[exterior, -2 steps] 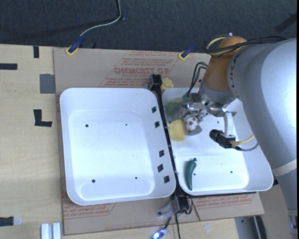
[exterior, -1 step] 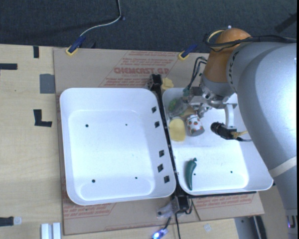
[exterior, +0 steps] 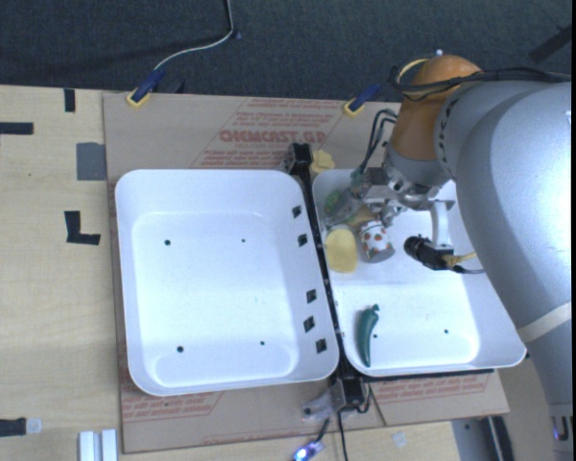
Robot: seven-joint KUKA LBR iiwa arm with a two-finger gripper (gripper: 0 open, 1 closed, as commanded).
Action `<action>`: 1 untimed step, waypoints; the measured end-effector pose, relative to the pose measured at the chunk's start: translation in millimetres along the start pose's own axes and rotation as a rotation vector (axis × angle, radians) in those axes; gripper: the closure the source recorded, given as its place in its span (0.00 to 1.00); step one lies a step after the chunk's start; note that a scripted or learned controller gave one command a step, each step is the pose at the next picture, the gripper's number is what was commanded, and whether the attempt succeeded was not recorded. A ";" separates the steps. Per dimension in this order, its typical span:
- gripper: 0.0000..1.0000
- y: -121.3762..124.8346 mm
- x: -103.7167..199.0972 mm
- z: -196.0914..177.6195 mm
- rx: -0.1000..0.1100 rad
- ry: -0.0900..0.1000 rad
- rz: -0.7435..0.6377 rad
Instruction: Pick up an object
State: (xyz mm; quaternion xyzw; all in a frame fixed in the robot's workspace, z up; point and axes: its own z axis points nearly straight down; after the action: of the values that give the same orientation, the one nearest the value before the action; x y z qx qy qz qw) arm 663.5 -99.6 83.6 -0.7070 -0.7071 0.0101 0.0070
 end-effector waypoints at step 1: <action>0.00 0.0 0.0 0.1 0.000 -0.001 0.000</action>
State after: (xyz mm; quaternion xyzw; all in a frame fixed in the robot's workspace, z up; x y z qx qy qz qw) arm 663.5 -99.7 83.6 -0.7071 -0.7070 0.0102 0.0068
